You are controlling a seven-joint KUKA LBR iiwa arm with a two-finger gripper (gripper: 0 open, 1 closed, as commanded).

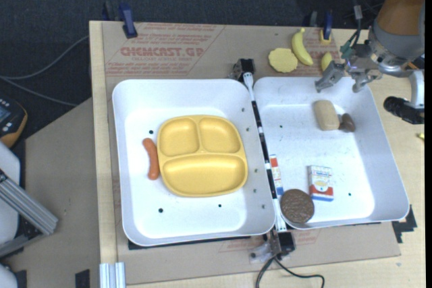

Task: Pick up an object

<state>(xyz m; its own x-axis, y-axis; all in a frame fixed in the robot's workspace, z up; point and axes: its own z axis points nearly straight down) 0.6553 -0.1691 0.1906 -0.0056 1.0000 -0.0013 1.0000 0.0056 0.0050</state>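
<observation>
The gripper (344, 77) hangs over the right bin's (378, 165) far edge, fingers spread wide and holding nothing. Just below it lie a tan bread roll (327, 114) and a small brown piece (347, 122), touching each other.

The gripper (344, 77) hangs over the far edge of the right bin (378, 165), fingers spread apart with nothing between them. Below it in that bin lie a tan bread roll (327, 114) and, touching its right side, a small brown piece (347, 122). Nearer the front sit a small red-and-white carton (320, 183) and a round brown cookie (297, 206) at the front-left corner. The left bin (135, 118) holds a yellow divided plate (201, 155) with an orange sausage (152, 158) just beside its left edge. On the bench behind the bins rest a banana (302, 47) and a yellow round slice (283, 60).
</observation>
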